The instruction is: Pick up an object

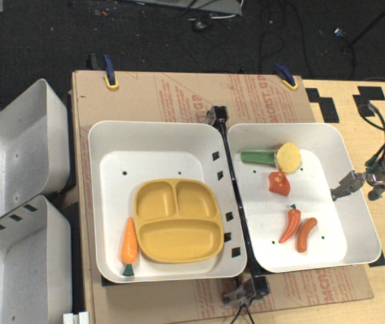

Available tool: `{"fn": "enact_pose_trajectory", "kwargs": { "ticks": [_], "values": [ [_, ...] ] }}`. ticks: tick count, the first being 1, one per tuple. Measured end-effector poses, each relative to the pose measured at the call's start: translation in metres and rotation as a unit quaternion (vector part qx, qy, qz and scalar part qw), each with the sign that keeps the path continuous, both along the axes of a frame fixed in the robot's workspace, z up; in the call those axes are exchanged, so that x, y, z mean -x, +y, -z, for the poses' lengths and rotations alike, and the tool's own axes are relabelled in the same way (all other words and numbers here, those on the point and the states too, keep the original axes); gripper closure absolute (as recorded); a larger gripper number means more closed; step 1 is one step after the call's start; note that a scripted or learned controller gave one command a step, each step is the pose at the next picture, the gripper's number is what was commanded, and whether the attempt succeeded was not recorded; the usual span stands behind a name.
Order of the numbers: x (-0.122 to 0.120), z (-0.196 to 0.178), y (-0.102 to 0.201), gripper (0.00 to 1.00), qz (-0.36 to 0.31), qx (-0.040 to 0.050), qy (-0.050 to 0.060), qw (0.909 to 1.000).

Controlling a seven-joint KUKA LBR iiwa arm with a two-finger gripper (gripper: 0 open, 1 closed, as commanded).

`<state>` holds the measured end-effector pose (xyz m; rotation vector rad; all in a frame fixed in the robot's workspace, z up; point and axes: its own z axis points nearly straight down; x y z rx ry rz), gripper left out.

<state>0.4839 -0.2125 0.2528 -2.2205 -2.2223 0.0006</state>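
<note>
The right bin (354, 174) holds several toy foods. A yellow round piece (288, 157) with a green stem (257, 157) lies at the back. A red strawberry-like piece (279, 183) sits just below it. Nearer the front are a red chili (290, 223) and an orange-red sausage (306, 234), side by side. My gripper (365, 183) hangs at the right bin's right rim, apart from all of them, with nothing seen in it.
The left bin (105, 181) holds a yellow divided plate (179, 220) and a carrot (130, 243) along the plate's left side. Spare white bins (17, 154) stand off the bench at the left. Cables (381, 133) run near the arm at the right.
</note>
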Motion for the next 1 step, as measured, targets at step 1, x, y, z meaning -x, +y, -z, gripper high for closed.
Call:
{"fn": "enact_pose_trajectory", "kwargs": {
  "ticks": [1],
  "values": [
    [0.0020,0.0435,0.0031,0.00,0.001,-0.0008,0.002,1.0000]
  ]
}}
